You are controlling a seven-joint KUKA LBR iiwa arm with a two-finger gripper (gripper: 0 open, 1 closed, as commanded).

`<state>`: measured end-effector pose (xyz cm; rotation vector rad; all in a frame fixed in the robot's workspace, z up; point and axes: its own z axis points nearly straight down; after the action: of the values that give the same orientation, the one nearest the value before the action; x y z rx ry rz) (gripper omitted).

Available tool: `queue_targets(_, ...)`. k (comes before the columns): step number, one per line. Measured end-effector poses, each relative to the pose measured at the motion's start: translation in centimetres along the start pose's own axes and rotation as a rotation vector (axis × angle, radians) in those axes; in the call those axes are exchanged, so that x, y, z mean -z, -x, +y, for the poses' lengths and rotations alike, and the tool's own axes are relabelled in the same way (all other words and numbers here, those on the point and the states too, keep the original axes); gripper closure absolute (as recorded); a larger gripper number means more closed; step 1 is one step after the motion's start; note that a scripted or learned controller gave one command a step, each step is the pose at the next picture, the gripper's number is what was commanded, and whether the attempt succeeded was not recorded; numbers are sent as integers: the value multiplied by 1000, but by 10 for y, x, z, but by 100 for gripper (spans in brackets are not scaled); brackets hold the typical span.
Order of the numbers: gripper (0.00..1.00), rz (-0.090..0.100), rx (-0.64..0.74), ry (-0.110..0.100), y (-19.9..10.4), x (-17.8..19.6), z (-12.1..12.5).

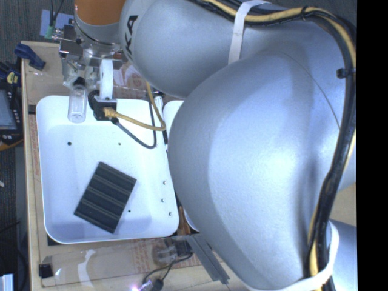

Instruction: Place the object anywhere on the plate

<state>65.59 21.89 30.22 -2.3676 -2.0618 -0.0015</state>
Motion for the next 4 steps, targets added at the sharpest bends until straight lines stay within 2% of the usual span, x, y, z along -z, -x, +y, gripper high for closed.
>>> queue_targets(1, 100, -2, 318, -5, 70, 3, 10)
queue_targets(2, 100, -3, -143, -5, 156, 0, -54)
queue_targets(3, 100, -6, -220, -6, 83, -63, -128)
queue_targets(4, 100, -3, 65, -5, 144, -57, -157)
